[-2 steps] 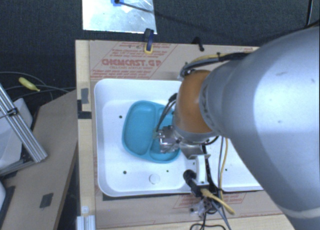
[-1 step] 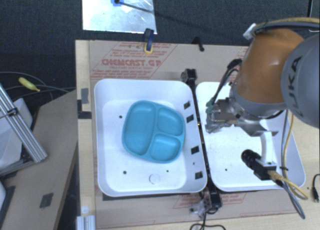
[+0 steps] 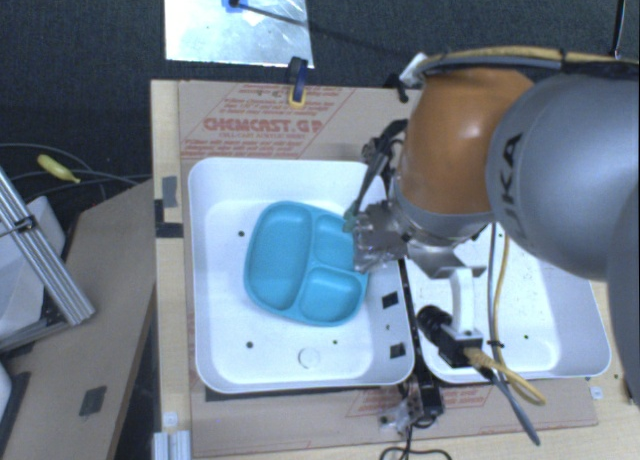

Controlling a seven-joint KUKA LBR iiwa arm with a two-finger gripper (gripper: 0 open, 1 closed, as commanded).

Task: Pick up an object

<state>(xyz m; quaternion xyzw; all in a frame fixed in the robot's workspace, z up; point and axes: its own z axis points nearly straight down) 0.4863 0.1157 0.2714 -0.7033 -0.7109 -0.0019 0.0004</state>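
Note:
A light blue divided plate with three compartments lies in the middle of the left white bin. My gripper hangs at the plate's right edge, close over the rim of its upper right compartment, beside the wall between the two bins. The bulky grey arm with its orange band covers the gripper from above, so the fingertips are hidden.
The right white bin is mostly covered by the arm. The divider between the bins runs just right of the plate. Brown cardboard lies under the bins, with a shiny sheet behind it.

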